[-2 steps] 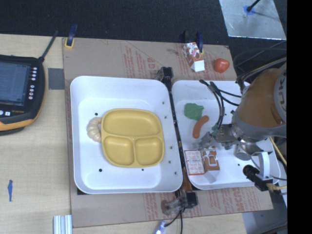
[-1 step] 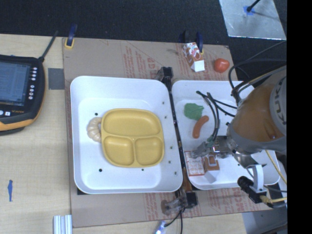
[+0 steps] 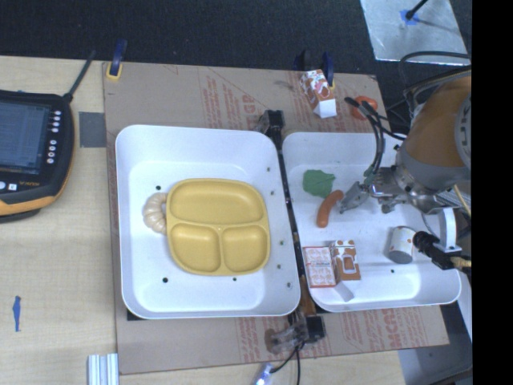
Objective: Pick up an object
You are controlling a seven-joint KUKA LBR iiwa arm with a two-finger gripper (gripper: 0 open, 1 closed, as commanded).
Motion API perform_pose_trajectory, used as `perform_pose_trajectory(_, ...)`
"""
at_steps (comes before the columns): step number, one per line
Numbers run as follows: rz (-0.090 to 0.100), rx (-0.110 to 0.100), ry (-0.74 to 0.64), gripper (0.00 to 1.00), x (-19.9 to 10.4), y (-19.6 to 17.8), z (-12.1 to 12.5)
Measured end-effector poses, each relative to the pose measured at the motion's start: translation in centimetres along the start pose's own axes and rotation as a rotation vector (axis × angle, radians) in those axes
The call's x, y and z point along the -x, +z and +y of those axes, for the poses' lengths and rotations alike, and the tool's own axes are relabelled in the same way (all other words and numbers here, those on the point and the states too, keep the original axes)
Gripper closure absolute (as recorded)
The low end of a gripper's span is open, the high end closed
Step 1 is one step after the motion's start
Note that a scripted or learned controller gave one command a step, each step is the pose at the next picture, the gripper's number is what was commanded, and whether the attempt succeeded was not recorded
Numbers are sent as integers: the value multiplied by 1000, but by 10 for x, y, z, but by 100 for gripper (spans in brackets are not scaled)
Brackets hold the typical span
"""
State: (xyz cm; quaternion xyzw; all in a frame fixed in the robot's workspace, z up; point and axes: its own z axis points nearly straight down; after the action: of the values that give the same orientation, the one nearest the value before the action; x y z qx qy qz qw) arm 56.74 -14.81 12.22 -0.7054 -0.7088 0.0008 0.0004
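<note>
White plastic forms the two shallow bins seen from the overhead camera, the left bin (image 3: 136, 215) and the right bin (image 3: 377, 291) lying side by side on a sheet of brown cardboard (image 3: 200, 87). The grey arm (image 3: 437, 147), with its orange band, reaches in from the right and lowers the gripper (image 3: 359, 197) over the right bin.

The fingers (image 3: 350, 201) point toward the bin's left half; they look slightly spread with nothing between them, though the view is too coarse here to be sure, so their state cannot be told with confidence.

Just beyond the fingertips, toward the left bin, lies a small orange-red sausage (image 3: 329, 208), set at a slant and close to the fingers but seemingly not touching them. Just above the sausage and beside the fingertips sits a green leafy piece (image 3: 318, 183). Below the fingers, near the bin's lower edge, two small red-and-white cartons (image 3: 332, 265) lie flat next to each other. Behind the fingers, under the wrist, a grey cylinder (image 3: 399, 244) rests on the bin floor.

Well away from the fingers, in the left bin, a yellow divided tray (image 3: 218, 224) lies flat, with a pale ridged item (image 3: 154, 212) touching its left edge. Outside the bins, another small carton (image 3: 318, 91) stands on the cardboard above the right bin, and a black-and-orange handheld pendant (image 3: 32, 151) lies at the far left of the bench.
</note>
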Motion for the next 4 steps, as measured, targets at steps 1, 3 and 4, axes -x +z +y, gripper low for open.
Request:
perform_pose_trajectory(1,1,-1,-1,0,-55,20,44)
perform_pose_trajectory(3,1,-5,0,0,-48,31,12)
perform_pose_trajectory(4,1,-7,-2,100,-48,21,12)
